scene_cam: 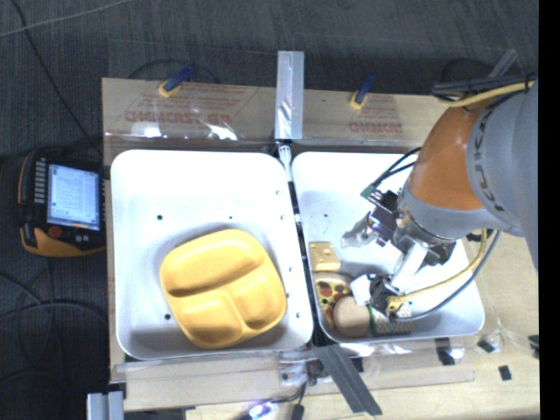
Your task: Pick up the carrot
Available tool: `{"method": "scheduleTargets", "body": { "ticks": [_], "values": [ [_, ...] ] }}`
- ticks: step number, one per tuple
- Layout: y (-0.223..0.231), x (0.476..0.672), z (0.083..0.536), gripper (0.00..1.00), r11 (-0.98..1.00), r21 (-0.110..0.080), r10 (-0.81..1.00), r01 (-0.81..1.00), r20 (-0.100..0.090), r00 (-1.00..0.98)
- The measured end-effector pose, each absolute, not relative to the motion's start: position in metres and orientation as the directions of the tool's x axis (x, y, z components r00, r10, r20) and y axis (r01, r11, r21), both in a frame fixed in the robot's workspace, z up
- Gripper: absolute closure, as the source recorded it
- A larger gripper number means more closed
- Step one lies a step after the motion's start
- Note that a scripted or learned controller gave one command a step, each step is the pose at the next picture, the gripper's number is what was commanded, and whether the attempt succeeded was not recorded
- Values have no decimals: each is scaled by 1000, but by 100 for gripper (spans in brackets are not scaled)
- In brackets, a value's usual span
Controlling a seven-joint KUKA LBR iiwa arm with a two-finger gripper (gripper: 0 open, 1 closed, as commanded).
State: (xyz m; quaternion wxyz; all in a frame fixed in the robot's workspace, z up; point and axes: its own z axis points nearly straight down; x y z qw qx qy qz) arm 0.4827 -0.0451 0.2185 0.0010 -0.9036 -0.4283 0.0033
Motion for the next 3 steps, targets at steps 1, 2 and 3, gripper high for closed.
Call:
{"method": "scheduleTargets", "body": {
  "ticks": [1, 2, 3],
  "values": [
    [-45, 483, 226, 100, -632, -8, 775, 775, -8, 632],
    [-123, 523, 270, 100, -813, 0, 582, 582, -6, 813],
    [-71, 485, 284, 100, -798, -2, 602, 602, -6, 798]
  ]
}}
